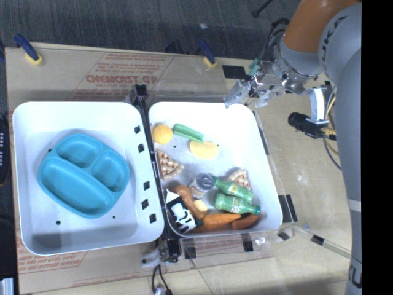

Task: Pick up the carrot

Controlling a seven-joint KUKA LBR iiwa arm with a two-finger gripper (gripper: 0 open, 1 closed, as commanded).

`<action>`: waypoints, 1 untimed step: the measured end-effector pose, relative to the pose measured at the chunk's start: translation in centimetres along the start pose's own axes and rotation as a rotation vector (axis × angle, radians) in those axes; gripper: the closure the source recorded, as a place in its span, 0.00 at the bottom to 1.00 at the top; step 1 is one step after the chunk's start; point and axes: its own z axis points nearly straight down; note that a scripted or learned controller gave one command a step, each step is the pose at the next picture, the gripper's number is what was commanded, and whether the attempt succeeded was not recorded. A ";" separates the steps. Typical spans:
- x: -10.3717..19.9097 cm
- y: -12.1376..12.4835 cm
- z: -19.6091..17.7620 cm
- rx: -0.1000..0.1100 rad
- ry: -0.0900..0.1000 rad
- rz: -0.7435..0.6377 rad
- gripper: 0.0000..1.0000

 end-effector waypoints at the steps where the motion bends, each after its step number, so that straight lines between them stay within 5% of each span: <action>1: 4.5 -1.7 18.0 0.009 0.002 -0.013 0.00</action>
